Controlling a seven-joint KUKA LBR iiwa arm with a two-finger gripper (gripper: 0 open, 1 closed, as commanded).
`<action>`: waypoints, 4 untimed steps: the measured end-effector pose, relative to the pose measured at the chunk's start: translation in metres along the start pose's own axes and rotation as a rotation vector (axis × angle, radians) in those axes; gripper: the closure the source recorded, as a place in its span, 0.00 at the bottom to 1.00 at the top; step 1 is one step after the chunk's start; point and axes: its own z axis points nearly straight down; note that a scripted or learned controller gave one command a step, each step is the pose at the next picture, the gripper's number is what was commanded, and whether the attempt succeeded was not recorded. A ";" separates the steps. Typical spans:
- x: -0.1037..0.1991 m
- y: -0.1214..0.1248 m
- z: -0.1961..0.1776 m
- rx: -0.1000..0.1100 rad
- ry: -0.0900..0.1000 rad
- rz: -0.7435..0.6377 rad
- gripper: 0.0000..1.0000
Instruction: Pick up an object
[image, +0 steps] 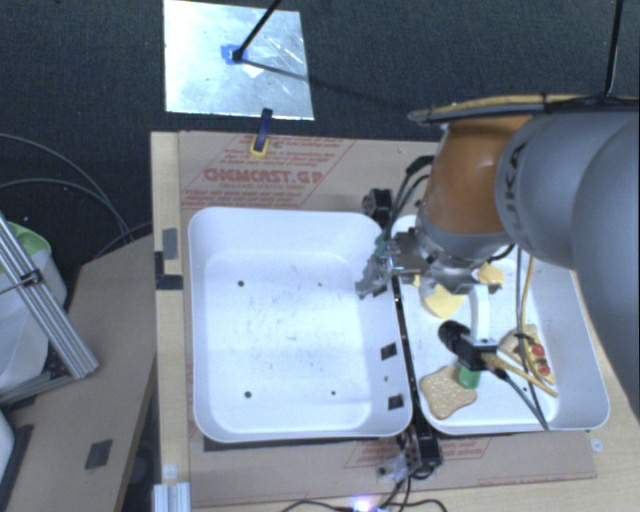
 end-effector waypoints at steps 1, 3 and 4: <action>0.001 0.004 -0.011 -0.009 0.001 -0.002 1.00; 0.110 -0.062 -0.215 -0.025 0.008 -0.009 1.00; 0.061 -0.077 -0.281 -0.016 0.003 0.001 1.00</action>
